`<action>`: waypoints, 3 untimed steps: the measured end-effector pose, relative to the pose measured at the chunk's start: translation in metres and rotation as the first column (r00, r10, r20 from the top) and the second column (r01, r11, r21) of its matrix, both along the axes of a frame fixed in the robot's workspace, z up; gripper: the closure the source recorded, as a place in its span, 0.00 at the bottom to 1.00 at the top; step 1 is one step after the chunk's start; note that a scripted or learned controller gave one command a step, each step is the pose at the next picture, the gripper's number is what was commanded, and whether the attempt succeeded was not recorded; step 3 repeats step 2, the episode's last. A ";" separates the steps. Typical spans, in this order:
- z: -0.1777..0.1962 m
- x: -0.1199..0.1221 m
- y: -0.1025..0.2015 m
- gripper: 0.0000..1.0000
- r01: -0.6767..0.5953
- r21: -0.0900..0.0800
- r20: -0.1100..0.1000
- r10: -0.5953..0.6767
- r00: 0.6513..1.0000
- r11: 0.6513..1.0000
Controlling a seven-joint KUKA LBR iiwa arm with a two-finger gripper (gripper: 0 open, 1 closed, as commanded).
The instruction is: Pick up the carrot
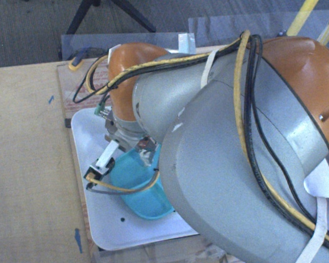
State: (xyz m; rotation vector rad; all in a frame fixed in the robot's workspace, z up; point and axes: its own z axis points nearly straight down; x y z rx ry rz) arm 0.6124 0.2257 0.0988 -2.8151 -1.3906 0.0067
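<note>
arm (234, 167): the big grey thing is hogging most of the right side, leaning in over the bin, with orange caps showing at the upper middle and far right

cables (247, 106): a yellow one and a black one are running along the top of the arm, and a thin yellow loop is hanging down near the wrist

tool (131, 142): it's sitting down low over the white bin, mostly tucked under the wrist, so honestly can't tell whether it's clenched or released

white bin (101, 225): lying on the worktop with its left and bottom edges showing, the rest is getting covered by the arm

blue bowl (138, 187): a teal dish-looking thing is resting inside the bin, right under the wrist, partly hidden by the arm

carrot: can't spot it anywhere, so no clue where it's lying

small bracket (100, 164): a white and black bit is sticking out from the wrist toward the left, hanging over the bin

worktop (24, 175): plain tan wood is filling the left side, with a couple of tiny blue marks on it

floor (21, 26): dark carpet is showing along the top, with black stand legs poking in
</note>
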 end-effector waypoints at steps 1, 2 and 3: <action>0.181 -0.018 -0.002 0.00 0.101 -0.001 0.002 -0.101 0.995 0.995; 0.018 -0.043 0.000 0.00 0.145 0.011 0.023 -0.145 0.989 0.989; 0.018 -0.043 0.000 0.00 0.145 0.011 0.023 -0.145 0.989 0.989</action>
